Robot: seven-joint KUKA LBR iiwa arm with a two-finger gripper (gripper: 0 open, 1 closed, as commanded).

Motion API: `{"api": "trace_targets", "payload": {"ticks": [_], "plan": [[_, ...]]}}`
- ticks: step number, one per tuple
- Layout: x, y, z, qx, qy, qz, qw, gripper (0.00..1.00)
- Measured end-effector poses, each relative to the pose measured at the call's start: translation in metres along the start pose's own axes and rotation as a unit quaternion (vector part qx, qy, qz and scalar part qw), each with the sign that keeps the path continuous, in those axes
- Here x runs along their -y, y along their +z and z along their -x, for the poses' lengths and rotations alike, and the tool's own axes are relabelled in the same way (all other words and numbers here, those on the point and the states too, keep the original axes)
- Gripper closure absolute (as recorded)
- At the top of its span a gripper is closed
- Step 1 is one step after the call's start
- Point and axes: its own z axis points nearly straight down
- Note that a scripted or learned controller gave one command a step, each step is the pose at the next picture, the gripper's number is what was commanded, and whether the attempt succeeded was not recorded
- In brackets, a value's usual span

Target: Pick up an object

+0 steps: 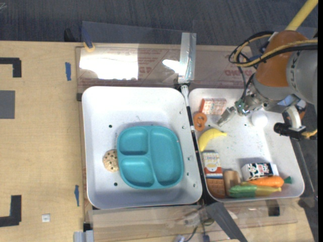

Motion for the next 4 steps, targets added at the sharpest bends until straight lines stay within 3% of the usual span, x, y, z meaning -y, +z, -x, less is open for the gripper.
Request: {"api": "trace_targets", "payload": {"ticks": [1, 2, 3, 4], "plan": [[0.097, -0.001, -0.006, 0.003, 0.002, 0.001, 1.0000, 0.00], [0.080, -0.023, -0.091, -0.001, 0.058, 0.000, 0.9983, 0.00], [0.036, -0.002, -0.070, 0.001, 0.147, 0.000, 0.9892, 0.00], [-0.016, 0.000, -0.051, 0.001, 0.148, 0.001, 0.9890, 0.00]]}}
